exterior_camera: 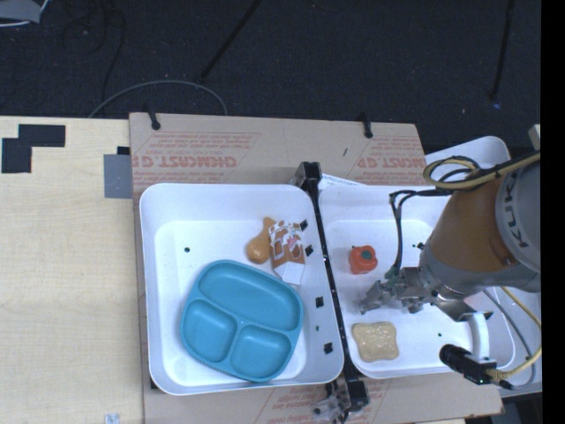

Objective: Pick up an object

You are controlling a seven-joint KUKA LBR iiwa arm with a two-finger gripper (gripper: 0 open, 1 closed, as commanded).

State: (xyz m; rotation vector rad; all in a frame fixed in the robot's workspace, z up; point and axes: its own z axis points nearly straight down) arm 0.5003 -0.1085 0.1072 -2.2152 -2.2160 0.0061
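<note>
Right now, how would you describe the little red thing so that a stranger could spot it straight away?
Look in the right-hand white bin, beside the black divider. The red object sits near the middle, above the flat tan toast slice and left of the gripper. It alone is round and bright red-orange.

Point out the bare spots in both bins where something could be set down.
Left bin: bare floor along its left and top walls, beyond the blue plate. Crowded by the divider, where the gingerbread toy lies. Right bin: a bare strip at the top, above the orange toy. Lower down, tool and toast crowd it.
</note>
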